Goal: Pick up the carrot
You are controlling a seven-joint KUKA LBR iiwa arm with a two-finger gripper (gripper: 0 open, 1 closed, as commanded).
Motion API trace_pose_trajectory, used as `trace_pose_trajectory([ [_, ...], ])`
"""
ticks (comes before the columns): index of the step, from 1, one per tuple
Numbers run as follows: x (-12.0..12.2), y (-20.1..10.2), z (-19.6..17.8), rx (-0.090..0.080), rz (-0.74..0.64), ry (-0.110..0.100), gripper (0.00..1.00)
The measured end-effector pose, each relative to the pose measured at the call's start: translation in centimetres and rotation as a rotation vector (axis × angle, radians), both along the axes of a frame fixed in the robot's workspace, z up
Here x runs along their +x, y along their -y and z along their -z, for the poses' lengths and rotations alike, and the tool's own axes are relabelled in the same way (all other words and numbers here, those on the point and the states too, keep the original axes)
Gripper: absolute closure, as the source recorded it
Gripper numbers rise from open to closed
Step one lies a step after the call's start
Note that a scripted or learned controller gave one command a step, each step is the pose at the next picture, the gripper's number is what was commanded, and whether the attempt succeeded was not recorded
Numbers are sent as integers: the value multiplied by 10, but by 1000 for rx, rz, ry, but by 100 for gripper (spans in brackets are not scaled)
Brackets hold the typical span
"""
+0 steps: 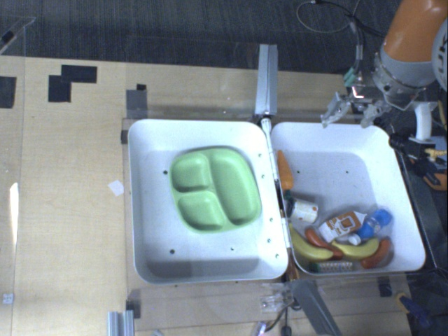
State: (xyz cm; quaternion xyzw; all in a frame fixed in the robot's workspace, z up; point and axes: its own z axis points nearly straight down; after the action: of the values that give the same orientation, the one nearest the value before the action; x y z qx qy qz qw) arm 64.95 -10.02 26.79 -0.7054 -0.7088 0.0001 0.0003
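— Pale wood bench (pixel 63 208), dark floor beyond it, and two shallow white bins set side by side. Where is the carrot found?

— The carrot (pixel 283 171) is seen in the right bin (pixel 350 161), lying against that bin's 9 o'clock wall, just beside the divider shared with the left bin (pixel 150 208). It is laid lengthwise, pointing roughly from 12 to 6 o'clock, and nothing is clamped on it.

— What is placed near it?

— Just toward 5 o'clock from the carrot a small white cup-like item (pixel 303 209) is seen; what it is cannot be told. Further toward 5 o'clock, in the bin's near corner, a heap is gathered: two bananas (pixel 312 248), a white carton with an orange label (pixel 341 225), a bottle with a blue cap (pixel 372 225), and reddish sausage-like pieces (pixel 376 252) touching the bananas.

— And the left bin?

— A green tray with three compartments (pixel 213 187) is held at its centre, tilted slightly within the bin.

— Where is the arm?

— The gripper (pixel 353 112) is seen at about 1 o'clock from the carrot, well apart from it, over the far rim of the right bin. Its fingers are spread apart, with nothing between them. The orange band (pixel 416 19) is seen above it at the frame's 2 o'clock corner, with a black cable (pixel 329 12) looped beside it.
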Motion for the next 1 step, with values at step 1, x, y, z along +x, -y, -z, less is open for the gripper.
trace_pose_trajectory([
  [1, -54, -3, 116, 0, 208, -2, 0],
])
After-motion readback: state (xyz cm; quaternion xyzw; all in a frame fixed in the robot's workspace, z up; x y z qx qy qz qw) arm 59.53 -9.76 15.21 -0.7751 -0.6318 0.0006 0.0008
